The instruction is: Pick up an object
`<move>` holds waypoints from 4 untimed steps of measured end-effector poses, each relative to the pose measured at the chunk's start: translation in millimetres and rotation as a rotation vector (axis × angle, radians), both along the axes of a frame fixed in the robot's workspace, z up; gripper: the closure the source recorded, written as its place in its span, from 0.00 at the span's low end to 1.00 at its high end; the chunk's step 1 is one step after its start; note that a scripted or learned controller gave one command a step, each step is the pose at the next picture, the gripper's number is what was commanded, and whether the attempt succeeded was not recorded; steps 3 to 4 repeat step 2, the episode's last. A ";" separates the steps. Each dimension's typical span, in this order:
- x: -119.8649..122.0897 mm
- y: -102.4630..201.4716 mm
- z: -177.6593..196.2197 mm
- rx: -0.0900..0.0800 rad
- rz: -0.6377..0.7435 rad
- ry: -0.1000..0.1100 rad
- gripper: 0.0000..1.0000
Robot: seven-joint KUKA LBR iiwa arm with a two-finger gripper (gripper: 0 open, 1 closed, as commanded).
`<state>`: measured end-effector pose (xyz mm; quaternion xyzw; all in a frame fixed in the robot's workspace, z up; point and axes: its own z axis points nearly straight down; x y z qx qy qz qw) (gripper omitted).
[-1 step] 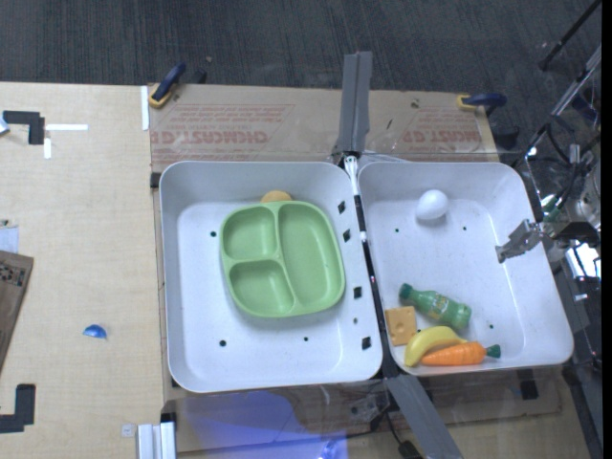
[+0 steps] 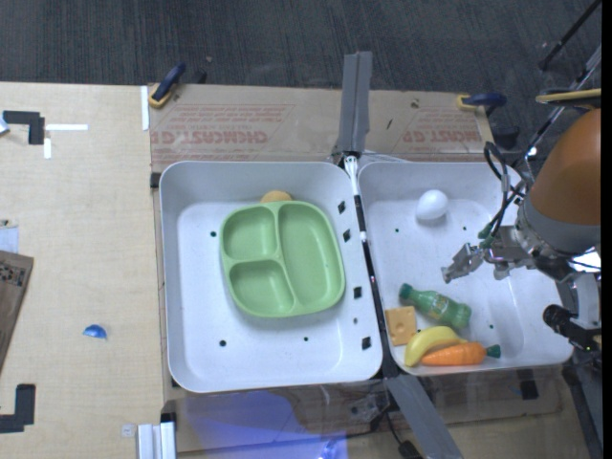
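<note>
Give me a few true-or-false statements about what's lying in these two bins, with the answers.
1. The green plate lies in the left bin. True.
2. The white egg sits on the plate. False: it lies in the right bin, near its far wall.
3. The banana and the carrot lie side by side at the right bin's near edge. True.
4. The gripper hangs over the left bin. False: it is over the right bin, above the green bottle.
5. The plate has three compartments. True.
</note>
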<state>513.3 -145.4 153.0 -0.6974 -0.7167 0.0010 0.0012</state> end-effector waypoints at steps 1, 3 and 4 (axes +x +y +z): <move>-30.0 37.2 -55.3 -0.002 -0.003 -0.003 0.00; -29.8 37.0 -47.2 -0.001 -0.006 -0.002 1.00; -29.8 37.0 -47.2 -0.001 -0.006 -0.002 1.00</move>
